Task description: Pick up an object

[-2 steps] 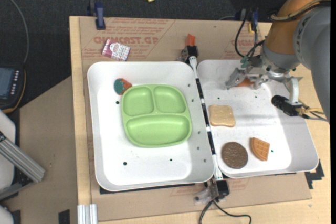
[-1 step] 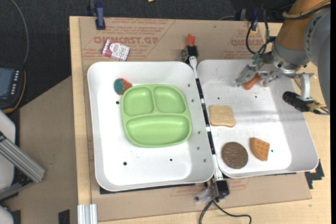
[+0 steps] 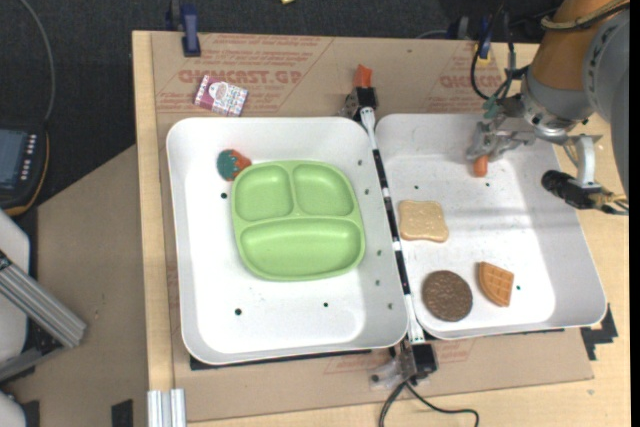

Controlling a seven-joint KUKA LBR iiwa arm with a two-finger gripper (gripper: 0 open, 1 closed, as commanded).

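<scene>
My gripper (image 3: 486,145) hangs over the far part of the right bin (image 3: 560,245), reaching in from the right. A small orange piece (image 3: 481,167) shows right at its lower tip; whether it is held or lies on the bin floor I cannot tell. Nearer the front of this bin lie a slice of toast (image 3: 423,221), a round brown cookie (image 3: 446,295) and an orange waffle wedge (image 3: 496,283). All three are well apart from the gripper.
The left bin (image 3: 200,245) holds a green divided plate (image 3: 296,218) and a small red and teal object (image 3: 233,163) at the plate's far left corner. A pink card (image 3: 220,94) lies on the board behind the bins. A black cable end (image 3: 572,187) juts over the right bin's right side.
</scene>
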